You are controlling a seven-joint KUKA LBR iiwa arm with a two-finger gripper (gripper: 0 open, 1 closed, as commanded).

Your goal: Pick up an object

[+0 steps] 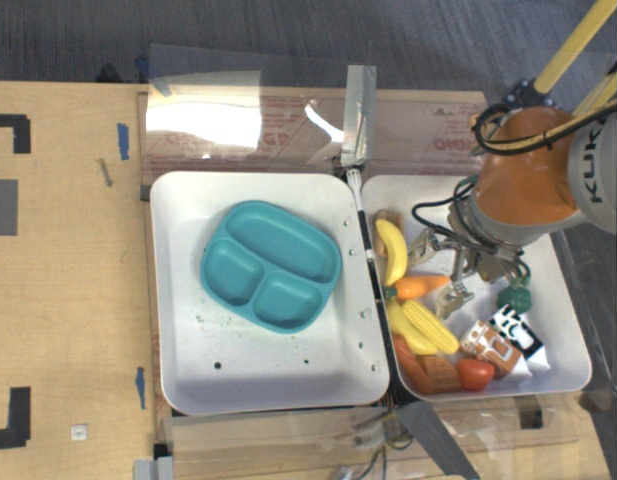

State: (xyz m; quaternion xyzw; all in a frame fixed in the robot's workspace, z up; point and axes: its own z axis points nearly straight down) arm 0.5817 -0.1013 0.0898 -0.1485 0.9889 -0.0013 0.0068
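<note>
Tomato (pixel 476 373) sits at the right bin's (pixel 573 353) near edge. My end effector (pixel 466 273) hovers by the carrot (pixel 424 287); can't tell its state. Carrot's probably light, slick plastic, so I'd grab mid-body.

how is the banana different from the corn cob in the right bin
The banana is smooth, curved and lies near the bin's far left side, running almost straight toward the camera; the corn cob is bumpy, straighter and lies nearer the camera, slanting across the bin. The banana lies apart from the pile; the corn rests among other toy foods. Both are yellow.
</note>
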